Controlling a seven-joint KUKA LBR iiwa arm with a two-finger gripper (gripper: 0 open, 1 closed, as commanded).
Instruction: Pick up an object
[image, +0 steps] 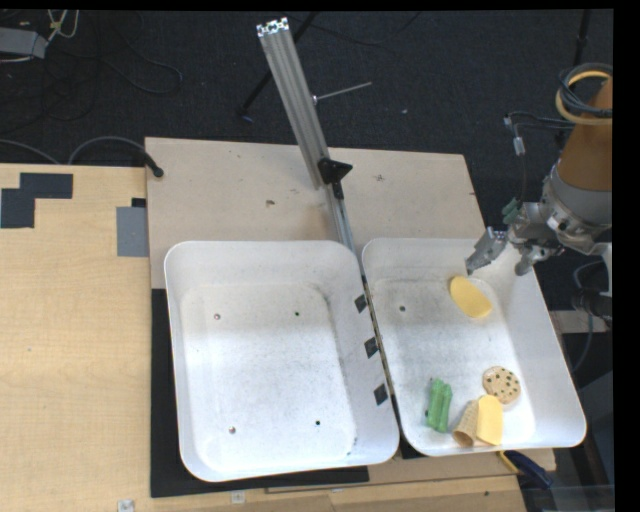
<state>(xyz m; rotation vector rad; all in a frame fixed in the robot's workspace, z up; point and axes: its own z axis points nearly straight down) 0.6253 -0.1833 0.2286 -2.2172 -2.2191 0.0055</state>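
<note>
Tool (505, 255) above right bin (560, 400), arm cropped

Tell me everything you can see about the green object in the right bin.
The small green plastic-looking piece is elongated and a little lumpy, like a toy vegetable. It lies flat on the floor of the right white bin, near its front edge, pointing roughly front to back. A yellow and tan wedge-shaped toy lies just to its right, very close; contact cannot be judged.
</note>
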